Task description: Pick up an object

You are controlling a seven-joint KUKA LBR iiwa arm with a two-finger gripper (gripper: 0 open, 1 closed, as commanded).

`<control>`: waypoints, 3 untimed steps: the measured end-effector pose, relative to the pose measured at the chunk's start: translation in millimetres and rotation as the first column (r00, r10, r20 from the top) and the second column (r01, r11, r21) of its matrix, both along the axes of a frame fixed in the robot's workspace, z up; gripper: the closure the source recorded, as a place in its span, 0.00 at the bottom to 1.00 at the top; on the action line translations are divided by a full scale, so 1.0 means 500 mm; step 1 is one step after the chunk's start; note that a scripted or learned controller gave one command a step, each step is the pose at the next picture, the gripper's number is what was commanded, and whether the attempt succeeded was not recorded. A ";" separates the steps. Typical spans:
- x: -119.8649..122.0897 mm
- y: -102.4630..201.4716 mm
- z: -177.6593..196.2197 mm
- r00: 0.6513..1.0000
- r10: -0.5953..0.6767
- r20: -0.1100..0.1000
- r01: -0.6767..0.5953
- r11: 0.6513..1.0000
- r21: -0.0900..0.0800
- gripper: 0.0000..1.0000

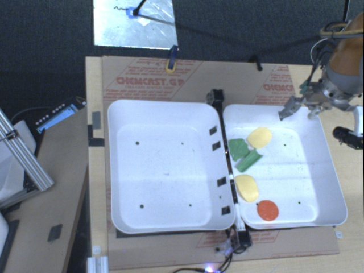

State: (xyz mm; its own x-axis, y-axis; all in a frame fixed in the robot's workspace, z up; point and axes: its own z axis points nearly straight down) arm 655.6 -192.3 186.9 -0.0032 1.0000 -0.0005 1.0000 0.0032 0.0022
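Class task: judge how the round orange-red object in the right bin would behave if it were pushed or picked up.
The round orange-red object looks small, so probably light. Its rounded outline suggests it may roll or slide on the smooth white right bin. It lies apart from the others, so probably easy to grasp.

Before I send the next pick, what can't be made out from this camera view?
- Gripper, over the right bin's far rim: too small and blurred to read the jaws.
- Arm: cut off by the right edge.
- Green pieces: they touch the upper yellow piece; unclear which overlaps which.
- Lower yellow piece and red disc: too small to identify.
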 end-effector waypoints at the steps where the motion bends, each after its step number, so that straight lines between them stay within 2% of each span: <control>1: 0.019 0.180 0.225 1.000 0.010 0.011 -0.010 1.000 0.001 0.00; 2: 0.017 0.168 0.234 1.000 0.007 0.005 -0.007 1.000 -0.002 1.00; 3: 0.028 0.178 0.488 1.000 0.004 0.015 -0.004 1.000 -0.002 1.00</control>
